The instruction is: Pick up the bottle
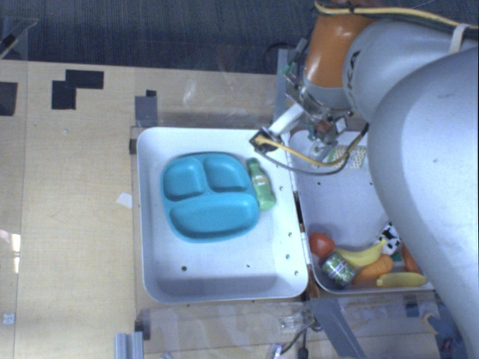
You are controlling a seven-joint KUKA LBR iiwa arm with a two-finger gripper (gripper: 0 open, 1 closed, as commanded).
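Grey and very large, the arm (419, 148) covers the right side of the camera view, with an orange band (333, 47) above its wrist and a yellow cable running over the top. It hangs above the right bin (337, 200) and hides most of that bin's floor. At its end the hand (323, 137) sits over the right bin's far part, close to the divide between the bins; whether its fingers are spread or closed cannot be told, as wrist and cables blur together there.

Pale wood makes up the table (67, 223), which carries both white bins side by side. The left bin (224, 275) is open to view. A blue divided tray (209, 197) lies in its middle, with two small compartments on the far side and one long one on the near side. The bottle (261, 184) lies on its side in this left bin, touching the tray's right edge, between the tray and the bin's right wall. It is light green with a paler cap end pointing away toward the far wall. It is near the hand but apart from it.

At the near end of the right bin sits a cluster: a yellow banana (363, 256), a second yellow piece (400, 280), an orange carrot (372, 270), a green can (338, 268) and a red tomato (322, 243).
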